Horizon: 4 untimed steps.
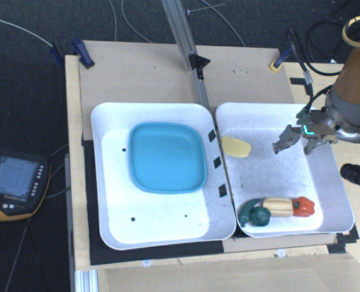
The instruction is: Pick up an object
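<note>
The claw (295, 140) hangs over the upper part of the right bin (271, 111), its two dark fingers spread apart with nothing between them. Nothing is grasped yet, so the step in hand looks like choosing a target and coming down on it.

The nearest candidate is the pale yellow piece (236, 146), lying flat against the bin's left wall, level with the claw and off to its left. It sits alone on bare floor, which probably makes it the cleaner pick: the fingers can straddle its short axis without nudging anything else. Its closeness to the wall is the snag; the finger on that side needs room, so a grip across the up-down direction of the view seems safer.

The other choice is the cluster along the bin's near edge: a dark green round object (255, 215), a tan bun-like roll (277, 207) and a red tomato-like piece (303, 207), touching one another in a row. Closing on one would likely shove its neighbours.

The yellow piece looks smooth, low and lens-shaped, possibly a toy chip or lemon slice; being so low, it calls for a deep descent.

The left bin (107, 163) holds a blue square plate (168, 157).
</note>
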{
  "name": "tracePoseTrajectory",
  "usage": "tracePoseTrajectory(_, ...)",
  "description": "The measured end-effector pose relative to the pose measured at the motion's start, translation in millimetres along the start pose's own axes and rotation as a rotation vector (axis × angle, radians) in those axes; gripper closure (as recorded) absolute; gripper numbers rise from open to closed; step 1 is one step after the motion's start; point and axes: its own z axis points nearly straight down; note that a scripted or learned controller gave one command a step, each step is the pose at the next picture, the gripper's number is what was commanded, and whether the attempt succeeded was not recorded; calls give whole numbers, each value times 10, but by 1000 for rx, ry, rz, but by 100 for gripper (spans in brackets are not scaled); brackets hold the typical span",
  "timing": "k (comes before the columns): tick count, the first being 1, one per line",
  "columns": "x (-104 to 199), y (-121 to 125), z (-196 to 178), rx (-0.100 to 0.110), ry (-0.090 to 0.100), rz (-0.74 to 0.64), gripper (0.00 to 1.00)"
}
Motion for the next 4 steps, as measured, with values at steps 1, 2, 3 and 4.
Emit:
tracePoseTrajectory(1, 0, 0, 1, 0, 0, 0, 0)
tracePoseTrajectory(2, -94, -23, 562, 5, 0, 1, 0)
tracePoseTrajectory(3, -20, 27, 1132, 5, 1, -1, 0)
tracePoseTrajectory(4, -17, 17, 1596, 4, 0, 0, 0)
